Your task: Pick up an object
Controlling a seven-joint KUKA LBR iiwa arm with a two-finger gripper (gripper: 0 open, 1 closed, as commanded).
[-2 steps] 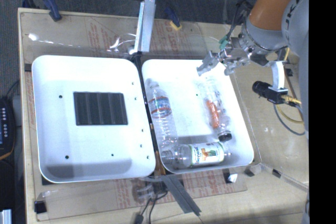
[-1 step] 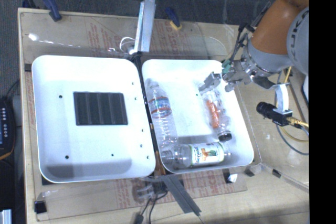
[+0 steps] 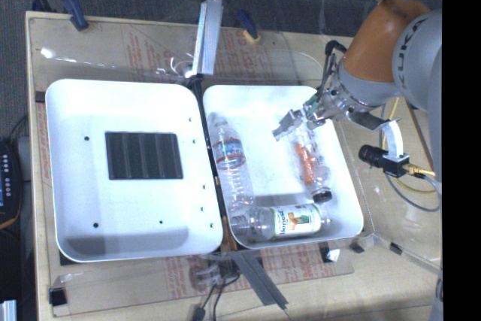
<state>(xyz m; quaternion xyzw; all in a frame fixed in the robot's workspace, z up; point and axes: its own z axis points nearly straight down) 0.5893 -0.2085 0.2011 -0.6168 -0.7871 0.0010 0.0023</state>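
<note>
Clear bottle point(image 3: 308, 162) shows orange contents, black cap.

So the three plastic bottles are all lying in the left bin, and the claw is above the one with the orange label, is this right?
Not quite: the camera view shows the three bottles lying in the right bin, not the left one. The rest holds: the claw is above the bottle with the orange label.

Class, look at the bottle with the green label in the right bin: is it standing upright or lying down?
Lying down. The green-label bottle rests on its side along the right bin's near wall, its dark cap end pointing right.
</note>
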